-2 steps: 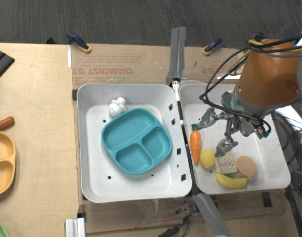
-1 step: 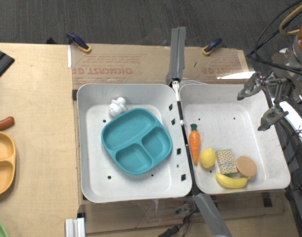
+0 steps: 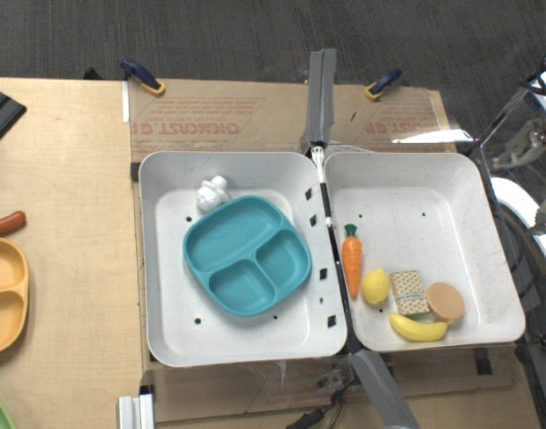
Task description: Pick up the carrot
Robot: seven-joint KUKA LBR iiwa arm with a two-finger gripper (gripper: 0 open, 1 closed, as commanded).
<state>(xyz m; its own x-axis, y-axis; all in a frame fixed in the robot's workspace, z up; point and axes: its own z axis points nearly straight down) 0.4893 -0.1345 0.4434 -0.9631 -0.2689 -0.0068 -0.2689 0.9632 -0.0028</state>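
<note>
An orange carrot with a green top lies in the right bin, close against its left wall, with the green end pointing to the back. Right beside its lower end sits a yellow lemon.
In the right bin's front corner lie a cracker-like block, a brown round cookie and a banana. The left bin holds a teal divided plate and a small white object. An orange tray and a sausage sit on the bench at left.
</note>
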